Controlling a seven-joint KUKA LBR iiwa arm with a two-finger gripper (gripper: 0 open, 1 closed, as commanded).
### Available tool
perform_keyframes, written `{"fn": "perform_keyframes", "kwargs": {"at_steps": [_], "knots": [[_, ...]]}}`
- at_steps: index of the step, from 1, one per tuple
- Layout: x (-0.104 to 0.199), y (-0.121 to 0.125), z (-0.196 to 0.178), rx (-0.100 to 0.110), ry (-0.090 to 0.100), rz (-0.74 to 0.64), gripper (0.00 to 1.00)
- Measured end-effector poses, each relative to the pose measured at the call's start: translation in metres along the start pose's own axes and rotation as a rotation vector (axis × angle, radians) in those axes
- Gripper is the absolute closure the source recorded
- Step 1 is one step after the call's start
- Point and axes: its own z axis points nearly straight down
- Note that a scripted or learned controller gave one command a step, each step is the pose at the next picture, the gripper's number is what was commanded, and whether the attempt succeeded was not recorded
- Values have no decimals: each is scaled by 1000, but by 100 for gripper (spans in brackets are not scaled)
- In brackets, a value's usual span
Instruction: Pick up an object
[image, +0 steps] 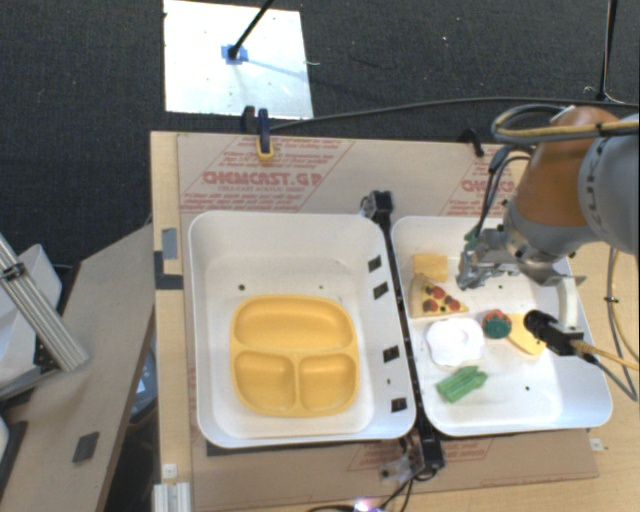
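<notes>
Objects cluster in the right bin (575, 400), yellow divided tray (295, 353) in left bin (215, 250) at 9 o'clock, pizza slice (438, 298), white lid (455, 341), green piece (460, 383), gripper (473, 268) above at 12 o'clock, whether its fingers are apart or closed I cannot tell.

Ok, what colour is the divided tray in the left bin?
Yellow: the divided tray shows plainly in the camera view, lying flat in the left bin.
</notes>
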Motion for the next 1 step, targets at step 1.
{"fn": "perform_keyframes", "kwargs": {"at_steps": [1], "knots": [[1, -2, -44, -1, 0, -4, 100]]}}
